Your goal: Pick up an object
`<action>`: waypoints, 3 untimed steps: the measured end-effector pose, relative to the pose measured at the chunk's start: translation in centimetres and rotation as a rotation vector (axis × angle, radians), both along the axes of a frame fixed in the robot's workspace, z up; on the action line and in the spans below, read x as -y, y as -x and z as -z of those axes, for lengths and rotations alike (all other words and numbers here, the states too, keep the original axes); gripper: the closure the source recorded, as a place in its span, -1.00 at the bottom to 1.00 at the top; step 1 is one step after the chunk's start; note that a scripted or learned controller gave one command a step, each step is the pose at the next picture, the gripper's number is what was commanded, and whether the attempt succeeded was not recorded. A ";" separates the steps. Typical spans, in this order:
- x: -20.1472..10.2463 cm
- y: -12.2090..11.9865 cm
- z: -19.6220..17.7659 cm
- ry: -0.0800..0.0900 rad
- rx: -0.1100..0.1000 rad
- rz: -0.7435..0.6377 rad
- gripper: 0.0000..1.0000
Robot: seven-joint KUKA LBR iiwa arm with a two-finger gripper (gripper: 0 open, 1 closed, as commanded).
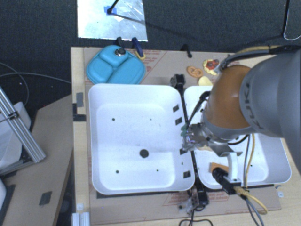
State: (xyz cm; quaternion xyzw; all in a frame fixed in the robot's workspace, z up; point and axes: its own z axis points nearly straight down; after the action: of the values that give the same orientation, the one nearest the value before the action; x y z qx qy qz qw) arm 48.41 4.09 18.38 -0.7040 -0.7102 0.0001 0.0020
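- Hovering: grey arm with orange band low over right shallow white bin, 3 o'clock.
- Gripper state: cannot tell.
- Small orange object at 5 o'clock, apparently not lifted; the pick itself looks left to do.

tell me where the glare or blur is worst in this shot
Camera view: the shiny sheet above the bench glares brightest; the left bin looks evenly lit and fairly sharp; the arm, nearest the lens, looks soft, shading the right bin.

Two bins side by side on bench, arm above right bin, lidded container behind left bin
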 end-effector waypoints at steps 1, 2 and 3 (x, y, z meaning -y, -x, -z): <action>-7.4 -3.5 -17.6 -0.005 0.024 -0.005 1.00; -13.1 -7.4 -15.1 0.001 0.008 0.001 1.00; -11.1 -1.5 -17.3 0.001 0.003 0.004 1.00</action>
State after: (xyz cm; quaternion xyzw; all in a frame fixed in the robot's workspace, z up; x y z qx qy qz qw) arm 49.88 15.15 35.72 -0.7054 -0.7088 -0.0006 0.0003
